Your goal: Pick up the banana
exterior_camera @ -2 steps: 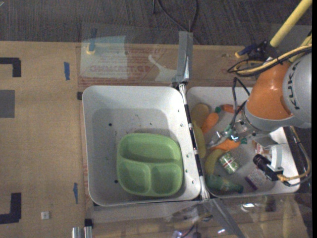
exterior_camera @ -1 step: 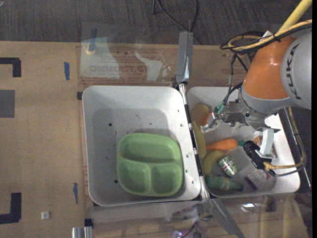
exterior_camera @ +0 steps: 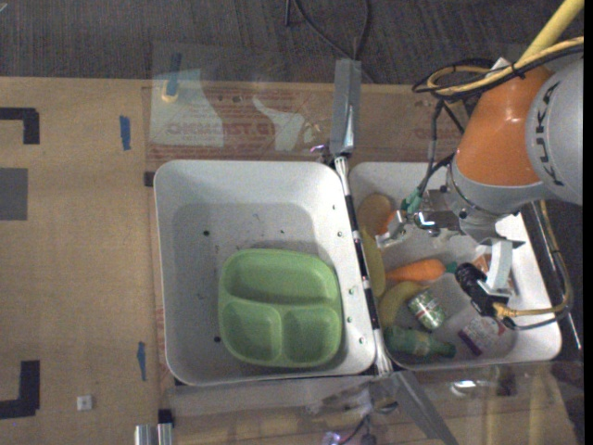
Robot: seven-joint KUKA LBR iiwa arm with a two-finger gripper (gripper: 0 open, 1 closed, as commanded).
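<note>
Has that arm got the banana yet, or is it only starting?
Nothing looks done yet: the banana lies in the right bin, beside the carrot and a small can. In hand: the arm hangs over that bin. Left: grasping the banana and lifting it clear.

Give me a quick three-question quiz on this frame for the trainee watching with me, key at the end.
1. True or false: the green divided tray lies in the left bin.
2. Which bin holds the banana? A) left bin B) right bin C) neither, it lies on the bench
3. Fill in: the carrot lies just ____ the banana in the camera view (above or below).

Key
1. True. The tray sits in the lower right part of the left bin.
2. B. The banana lies in the right bin, near the wall between the two bins, with the arm over that bin.
3. Above. The orange carrot sits higher in the picture, right beside the banana.
</note>
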